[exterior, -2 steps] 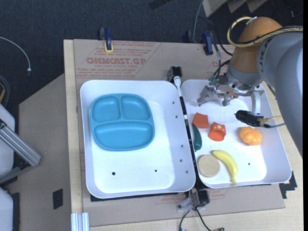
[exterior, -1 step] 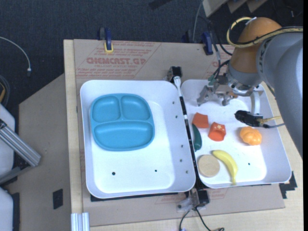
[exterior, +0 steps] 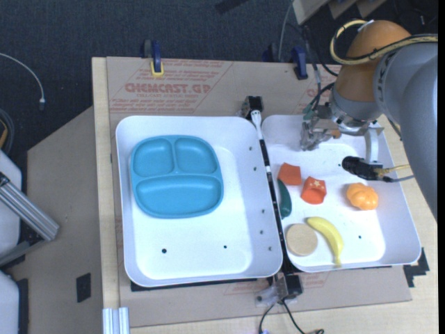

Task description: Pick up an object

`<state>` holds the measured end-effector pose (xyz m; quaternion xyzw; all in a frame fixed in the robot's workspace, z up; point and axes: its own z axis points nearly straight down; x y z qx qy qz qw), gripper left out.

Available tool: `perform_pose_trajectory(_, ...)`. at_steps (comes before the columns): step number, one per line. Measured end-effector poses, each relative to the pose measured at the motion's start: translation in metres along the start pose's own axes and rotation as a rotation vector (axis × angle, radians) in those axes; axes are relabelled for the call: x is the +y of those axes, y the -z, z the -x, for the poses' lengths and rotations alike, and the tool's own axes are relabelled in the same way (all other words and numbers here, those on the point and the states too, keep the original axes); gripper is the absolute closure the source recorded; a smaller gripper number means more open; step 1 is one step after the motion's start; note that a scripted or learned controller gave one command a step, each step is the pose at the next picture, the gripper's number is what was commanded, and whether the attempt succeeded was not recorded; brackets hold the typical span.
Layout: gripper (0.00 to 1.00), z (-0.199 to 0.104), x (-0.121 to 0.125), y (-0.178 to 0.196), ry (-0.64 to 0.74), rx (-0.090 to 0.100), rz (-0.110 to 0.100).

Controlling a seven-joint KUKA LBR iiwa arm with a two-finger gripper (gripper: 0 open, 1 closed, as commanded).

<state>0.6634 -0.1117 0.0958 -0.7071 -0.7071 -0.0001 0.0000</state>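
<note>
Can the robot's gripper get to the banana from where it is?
Probably yes. The banana lies uncovered near the front of the right bin, and the gripper hovers over that bin's back.

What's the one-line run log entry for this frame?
phase: approach | gripper: over back of right white bin, nothing seen held | right bin: yellow banana, orange fruit, red pepper | left white bin: blue divided plate

A blue divided plate [exterior: 177, 176] lies in the left white bin [exterior: 201, 256] on a cardboard-topped counter [exterior: 208, 82] printed with red lettering. Blue clamps [exterior: 156, 56] grip the board's far edge; dark carpet [exterior: 69, 19] surrounds it.
</note>
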Motion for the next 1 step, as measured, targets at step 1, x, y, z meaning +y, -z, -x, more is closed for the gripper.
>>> perform_pose_trajectory(1, 1.00, 0.0003, 0.0013, 0.0428, 0.000, -0.001, 0.005)
